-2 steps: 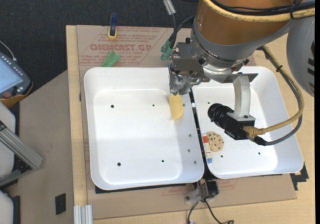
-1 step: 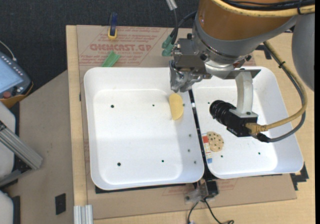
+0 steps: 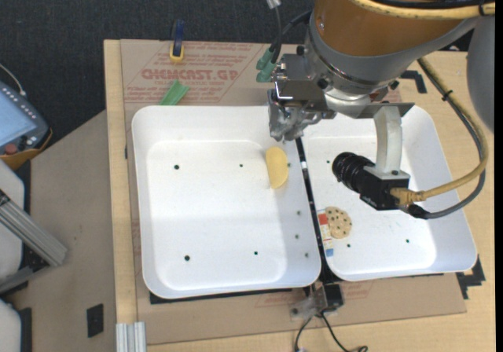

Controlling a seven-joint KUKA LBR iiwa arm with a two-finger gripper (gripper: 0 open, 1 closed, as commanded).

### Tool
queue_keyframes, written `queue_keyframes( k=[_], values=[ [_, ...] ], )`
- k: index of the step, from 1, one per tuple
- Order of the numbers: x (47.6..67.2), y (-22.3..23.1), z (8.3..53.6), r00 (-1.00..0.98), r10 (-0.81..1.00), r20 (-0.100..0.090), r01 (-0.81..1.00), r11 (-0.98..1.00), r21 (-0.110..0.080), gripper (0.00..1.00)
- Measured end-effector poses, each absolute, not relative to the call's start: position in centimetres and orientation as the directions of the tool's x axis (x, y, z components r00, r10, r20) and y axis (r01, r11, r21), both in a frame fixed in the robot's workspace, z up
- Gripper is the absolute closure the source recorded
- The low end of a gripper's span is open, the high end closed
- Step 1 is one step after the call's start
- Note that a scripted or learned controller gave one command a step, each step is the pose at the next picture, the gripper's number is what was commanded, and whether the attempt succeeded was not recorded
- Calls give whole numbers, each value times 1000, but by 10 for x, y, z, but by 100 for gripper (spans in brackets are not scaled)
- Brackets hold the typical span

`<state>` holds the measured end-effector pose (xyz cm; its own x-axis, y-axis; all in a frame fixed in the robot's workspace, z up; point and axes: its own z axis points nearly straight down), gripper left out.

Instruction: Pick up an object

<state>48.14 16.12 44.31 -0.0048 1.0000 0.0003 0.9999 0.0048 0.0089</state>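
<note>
A pale yellow, banana-shaped object point(image 3: 277, 167) lies in the left bin point(image 3: 157, 209), close to that bin's right wall. My gripper point(image 3: 284, 132) hangs just above the object's upper end, near the divider between the two bins. A round cookie-like disc with dark spots point(image 3: 338, 222) lies in the right bin point(image 3: 424, 252), next to a small red and blue card point(image 3: 325, 236) by the divider. The orange wrist band and grey arm cover the upper part of the right bin.
A black camera module point(image 3: 368, 179) with a tan cable hangs from the wrist over the right bin. Both bins rest on a cardboard sheet point(image 3: 204, 71), which bears a green clip point(image 3: 174, 93) and a blue-yellow clamp point(image 3: 178, 42) at the back.
</note>
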Motion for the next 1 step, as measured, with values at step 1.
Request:
queue_keyframes(
  k=[1],
  values=[
    [482, 162, 453, -6, 1000, 1, 1000, 6, 11, 100]
  ],
)
